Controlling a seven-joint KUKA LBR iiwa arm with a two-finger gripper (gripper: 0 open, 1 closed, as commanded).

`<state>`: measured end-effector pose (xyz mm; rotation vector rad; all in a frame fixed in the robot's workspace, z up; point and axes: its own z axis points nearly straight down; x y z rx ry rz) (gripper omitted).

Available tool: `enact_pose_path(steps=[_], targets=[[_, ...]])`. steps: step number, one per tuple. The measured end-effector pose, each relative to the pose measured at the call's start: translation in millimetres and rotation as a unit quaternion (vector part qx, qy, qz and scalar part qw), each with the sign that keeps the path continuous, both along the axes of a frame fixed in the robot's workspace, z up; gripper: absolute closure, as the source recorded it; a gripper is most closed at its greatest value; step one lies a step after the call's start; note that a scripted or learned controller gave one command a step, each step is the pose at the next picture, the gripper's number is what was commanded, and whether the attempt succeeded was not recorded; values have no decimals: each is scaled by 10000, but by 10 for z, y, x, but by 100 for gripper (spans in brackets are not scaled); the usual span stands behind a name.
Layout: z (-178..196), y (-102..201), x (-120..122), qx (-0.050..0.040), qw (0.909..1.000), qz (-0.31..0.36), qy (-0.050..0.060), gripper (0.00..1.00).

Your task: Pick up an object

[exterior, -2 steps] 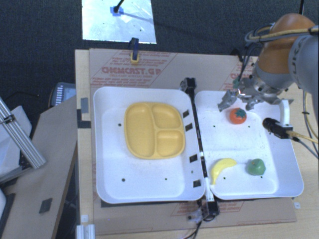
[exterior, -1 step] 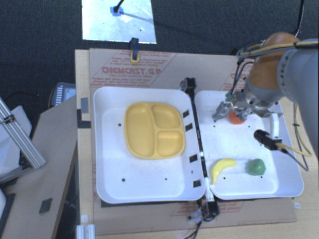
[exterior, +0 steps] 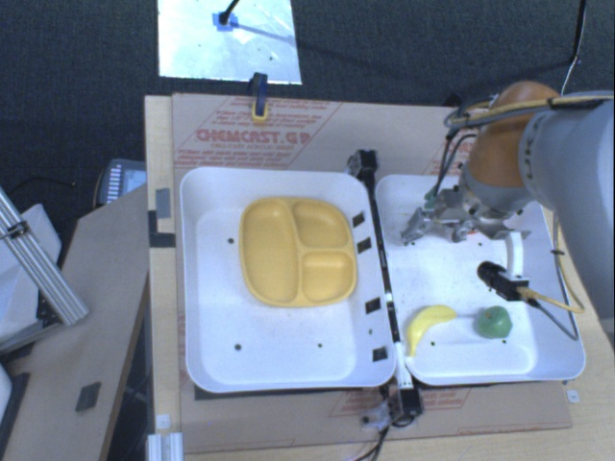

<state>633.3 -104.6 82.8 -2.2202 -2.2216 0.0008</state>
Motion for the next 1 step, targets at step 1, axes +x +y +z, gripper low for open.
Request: enact_pose_path(steps=[1], targets=[[132, -2, 15, -4, 10000, -3, -25, 100]])
